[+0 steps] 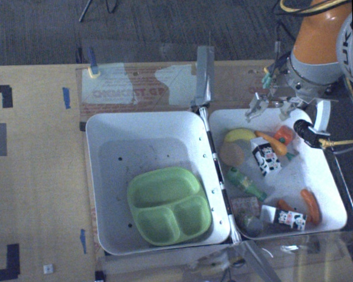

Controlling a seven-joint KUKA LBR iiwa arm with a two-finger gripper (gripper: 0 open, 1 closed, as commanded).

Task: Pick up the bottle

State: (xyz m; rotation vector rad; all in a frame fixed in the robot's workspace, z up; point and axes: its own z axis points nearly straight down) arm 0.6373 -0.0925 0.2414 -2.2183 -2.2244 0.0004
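Looking down at the right bin (336, 186), we find the green bottle (246, 184) lying on its side near the left wall, below a brown potato (232, 155) and left of a cow-print milk carton (265, 157). The gripper (272, 106) hangs at the upper right of the frame above the bin's far rim, fingers spread, nothing between them. The arm's upper part is cut off. The left bin (106, 140) holds a green divided tray (169, 205).
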